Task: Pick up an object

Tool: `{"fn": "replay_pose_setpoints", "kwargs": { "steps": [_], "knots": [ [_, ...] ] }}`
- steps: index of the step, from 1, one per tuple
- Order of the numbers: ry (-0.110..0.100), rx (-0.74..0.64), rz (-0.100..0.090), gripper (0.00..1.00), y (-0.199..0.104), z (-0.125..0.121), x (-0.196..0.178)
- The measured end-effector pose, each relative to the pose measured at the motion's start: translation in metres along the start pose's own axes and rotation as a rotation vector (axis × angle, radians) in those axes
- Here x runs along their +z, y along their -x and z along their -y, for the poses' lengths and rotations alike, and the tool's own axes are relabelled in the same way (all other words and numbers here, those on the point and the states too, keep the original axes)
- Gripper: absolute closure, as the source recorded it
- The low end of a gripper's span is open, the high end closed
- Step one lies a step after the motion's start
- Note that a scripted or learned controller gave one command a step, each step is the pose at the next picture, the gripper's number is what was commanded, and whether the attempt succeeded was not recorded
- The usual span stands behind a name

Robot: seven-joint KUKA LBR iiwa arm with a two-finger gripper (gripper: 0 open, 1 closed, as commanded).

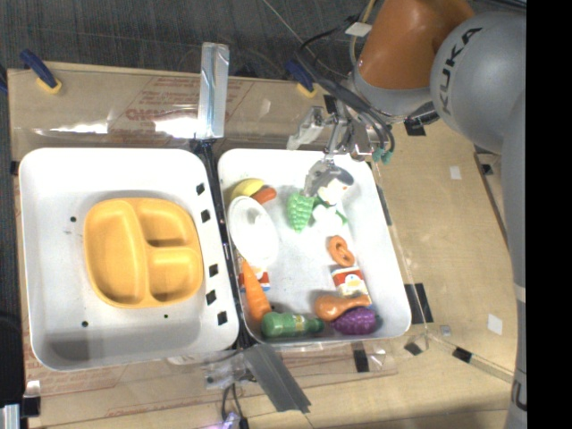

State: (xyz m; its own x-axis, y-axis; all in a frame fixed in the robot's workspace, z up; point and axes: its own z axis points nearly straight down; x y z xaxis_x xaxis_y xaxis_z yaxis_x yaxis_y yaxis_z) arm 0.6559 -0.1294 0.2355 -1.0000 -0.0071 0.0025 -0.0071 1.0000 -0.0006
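My gripper hangs over the far side of the right bin, just above a small white toy and beside a green grape bunch. I see nothing clearly held in it. Lying in the same bin are a yellow fruit, a white bowl, an orange curled piece, a small red-labelled can, a carrot, a green vegetable, a brown drumstick and purple grapes.
The left bin holds a yellow divided tray. A shiny metal post stands behind the wall between the bins. The grey arm with its orange band comes in from the upper right, with cables trailing.
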Motion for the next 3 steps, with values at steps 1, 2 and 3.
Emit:
{"fn": "replay_pose_setpoints", "kwargs": {
  "steps": [1,2,3],
  "knots": [
    [0.001,-0.080,0.000,0.00,-0.025,0.022,0.145],
    [0.001,-0.088,0.002,1.00,-0.024,0.020,0.134],
    [0.000,-0.022,0.012,1.00,0.003,-0.037,-0.004]
  ]
}}
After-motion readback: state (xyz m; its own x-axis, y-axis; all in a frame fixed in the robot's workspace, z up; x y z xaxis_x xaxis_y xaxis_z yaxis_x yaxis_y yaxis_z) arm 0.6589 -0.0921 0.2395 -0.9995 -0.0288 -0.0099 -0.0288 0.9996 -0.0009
